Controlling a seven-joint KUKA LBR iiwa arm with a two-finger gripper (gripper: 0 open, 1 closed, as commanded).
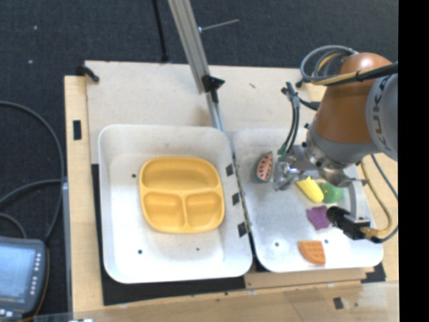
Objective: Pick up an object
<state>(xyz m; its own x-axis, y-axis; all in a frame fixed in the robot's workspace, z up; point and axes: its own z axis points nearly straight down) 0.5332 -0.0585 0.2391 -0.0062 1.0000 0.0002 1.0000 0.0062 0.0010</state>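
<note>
The end effector (285, 174) hangs low over the right bin (268, 253), in its far-left part, and whether it is open or closed cannot be told from this slanting view; nothing is seen held in it. It sits just beside a red-and-green watermelon slice (264, 168), which lies near the left edge of that bin, and just beside a yellow piece (310, 190) on its other side; whether it touches either cannot be told. The arm (348, 113) reaches in over the right edge of the desk (147, 92), its grey body and orange band bulking over the far-right part of the right bin, with the wrist turned down and toward the left. The right bin carries 5 small things: 1 watermelon slice, 1 yellow piece, 1 green piece (332, 194) touching the yellow one on the side toward the right edge, 1 purple piece (318, 217) nearer the front edge than these, and 1 orange piece (312, 251) close to the front edge, well apart from the end effector. The left bin (114, 247) carries 1 yellow plate (181, 193) with 3 compartments, lying flat about its middle. The 2 white bins stand side by side on the desk, their inner edges close together
</note>
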